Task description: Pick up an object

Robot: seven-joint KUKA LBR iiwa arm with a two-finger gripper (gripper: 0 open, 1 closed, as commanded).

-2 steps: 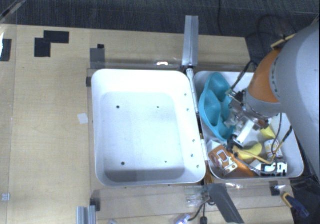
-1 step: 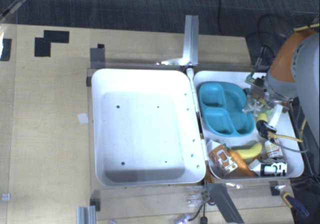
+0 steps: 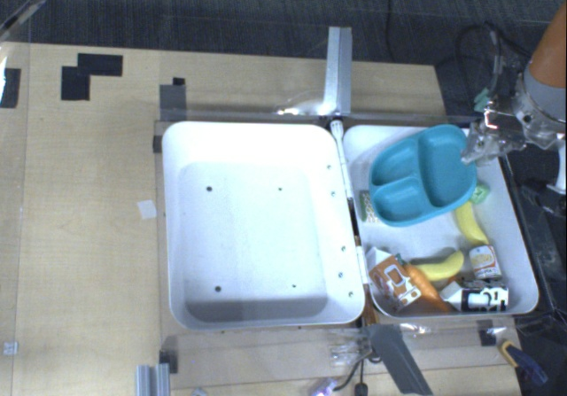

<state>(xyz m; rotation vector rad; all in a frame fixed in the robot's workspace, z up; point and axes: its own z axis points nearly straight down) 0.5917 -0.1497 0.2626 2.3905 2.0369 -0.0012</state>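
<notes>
Camera view: gripper [image 3: 478, 144] at blue tray's [image 3: 418, 180] right rim, right bin [image 3: 523, 275]; I cannot tell whether it grips. Risk: thin rim slips; tray drags bananas [image 3: 446, 263] beneath.

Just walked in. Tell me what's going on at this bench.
A grey robot arm reaches in from the right, its pincer at the far right rim of a blue divided tray in the right bin. Whether it grips the tray can't be told. Two bananas, a small can, an orange packet and a black-and-white item lie in that bin's near end.
</notes>
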